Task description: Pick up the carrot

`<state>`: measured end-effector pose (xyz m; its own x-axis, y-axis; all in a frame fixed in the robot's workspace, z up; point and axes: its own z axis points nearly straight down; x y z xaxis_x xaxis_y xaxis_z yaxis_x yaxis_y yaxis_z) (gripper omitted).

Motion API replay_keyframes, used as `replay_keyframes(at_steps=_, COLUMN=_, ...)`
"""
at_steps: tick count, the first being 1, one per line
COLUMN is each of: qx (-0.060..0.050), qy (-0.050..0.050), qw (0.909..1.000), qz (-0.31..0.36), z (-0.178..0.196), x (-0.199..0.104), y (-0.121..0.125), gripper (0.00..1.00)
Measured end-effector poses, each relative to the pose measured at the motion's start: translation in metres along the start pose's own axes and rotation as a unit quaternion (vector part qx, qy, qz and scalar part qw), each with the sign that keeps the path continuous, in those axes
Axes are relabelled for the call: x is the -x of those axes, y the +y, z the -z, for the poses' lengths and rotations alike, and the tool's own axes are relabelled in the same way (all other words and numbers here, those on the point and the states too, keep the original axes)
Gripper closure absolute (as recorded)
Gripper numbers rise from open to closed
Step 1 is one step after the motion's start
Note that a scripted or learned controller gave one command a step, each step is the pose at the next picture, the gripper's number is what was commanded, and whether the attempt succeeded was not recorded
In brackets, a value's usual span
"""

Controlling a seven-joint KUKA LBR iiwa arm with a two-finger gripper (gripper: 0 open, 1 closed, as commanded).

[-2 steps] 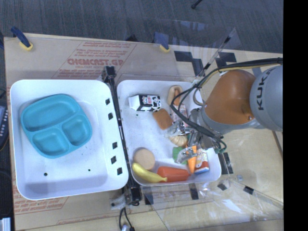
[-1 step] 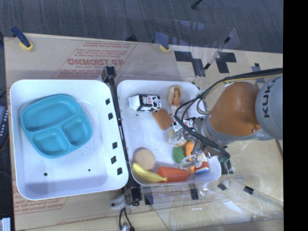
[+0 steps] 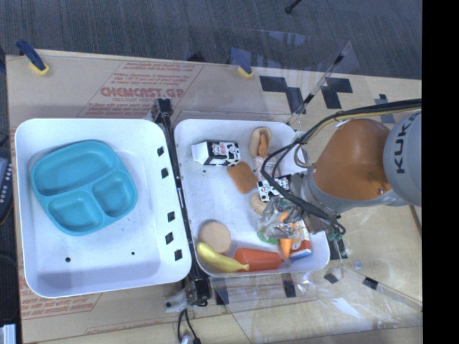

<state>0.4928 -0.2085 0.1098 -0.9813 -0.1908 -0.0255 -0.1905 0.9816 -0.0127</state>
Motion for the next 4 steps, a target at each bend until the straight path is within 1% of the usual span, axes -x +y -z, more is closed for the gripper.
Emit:
replay_keyframes(at_steps=1, qx=0.003, qy=0.010, qw=0.9955, qz=-0.094, z=0.073, x=0.010, y=-0.005, gripper=1.00)
replay_keyframes(at_steps=2, qx=0.004, qy=0.012, qw=0.9955, qz=-0.094, z=0.071, x=0.009, y=-0.005, gripper=0.00)
replay_keyframes(at_steps=3, qx=0.005, qy=0.012, qw=0.9975, qz=-0.069, z=-0.018, x=0.026, y=-0.007, gripper=0.00)
replay_keyframes(at_steps=4, qx=0.004, qy=0.010, qw=0.9977, qz=-0.066, z=-0.007, x=0.028, y=-0.006, gripper=1.00)
